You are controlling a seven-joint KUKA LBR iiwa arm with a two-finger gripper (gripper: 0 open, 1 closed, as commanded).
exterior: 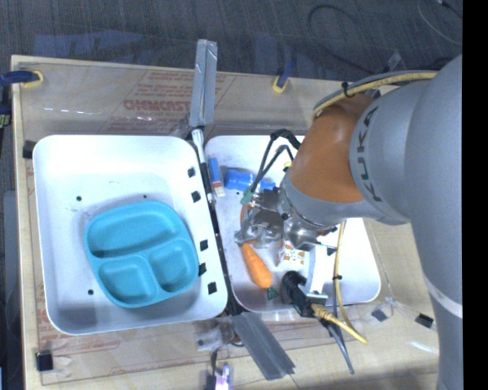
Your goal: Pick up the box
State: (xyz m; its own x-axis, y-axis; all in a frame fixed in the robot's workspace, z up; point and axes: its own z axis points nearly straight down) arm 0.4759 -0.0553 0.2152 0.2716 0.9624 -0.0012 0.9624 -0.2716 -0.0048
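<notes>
My gripper (260,227) is low in the right bin (366,287), under the grey and orange wrist that hides much of the bin's middle. A small white box with orange print (291,256) shows just below and to the right of the gripper, partly covered by the wrist. An orange carrot (257,266) lies right beneath the gripper, near the bin's left wall. Whether anything sits in the gripper is hidden from this angle.
A blue object (238,179) and a small blue and white piece (215,174) lie at the back left of the right bin. A blue divided plate (142,253) rests in the left bin (65,169). The arm covers the right bin's right side.
</notes>
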